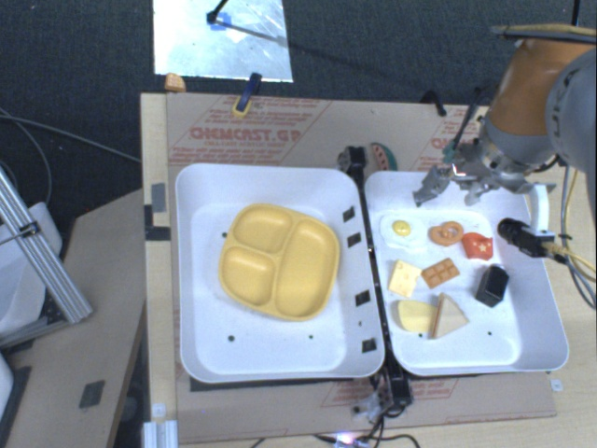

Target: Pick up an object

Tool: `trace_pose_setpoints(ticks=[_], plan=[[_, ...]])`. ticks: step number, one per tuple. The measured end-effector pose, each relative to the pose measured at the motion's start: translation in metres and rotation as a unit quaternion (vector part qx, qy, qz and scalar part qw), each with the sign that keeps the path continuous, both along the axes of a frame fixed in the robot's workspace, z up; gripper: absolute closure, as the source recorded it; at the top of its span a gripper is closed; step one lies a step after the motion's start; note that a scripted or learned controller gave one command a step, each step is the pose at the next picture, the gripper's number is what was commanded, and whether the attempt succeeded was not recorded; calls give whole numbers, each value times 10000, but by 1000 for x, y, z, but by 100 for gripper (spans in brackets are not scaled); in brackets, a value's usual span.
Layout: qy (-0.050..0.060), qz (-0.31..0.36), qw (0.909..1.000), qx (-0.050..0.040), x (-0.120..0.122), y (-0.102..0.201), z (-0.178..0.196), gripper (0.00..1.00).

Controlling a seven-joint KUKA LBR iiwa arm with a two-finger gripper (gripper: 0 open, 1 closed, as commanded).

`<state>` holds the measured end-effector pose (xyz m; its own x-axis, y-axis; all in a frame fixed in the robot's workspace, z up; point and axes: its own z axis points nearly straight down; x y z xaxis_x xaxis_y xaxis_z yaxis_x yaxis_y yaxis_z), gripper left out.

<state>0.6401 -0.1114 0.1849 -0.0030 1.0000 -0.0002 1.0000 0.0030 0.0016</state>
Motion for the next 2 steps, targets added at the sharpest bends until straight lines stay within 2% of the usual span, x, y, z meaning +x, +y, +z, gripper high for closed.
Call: trace_pose_setpoints(ticks=[1, 2], plan=[[12, -21, 10000, -3, -14, -50, -89, 0], [-20, -4, 10000, -5, -11, -48, -74, 100]])
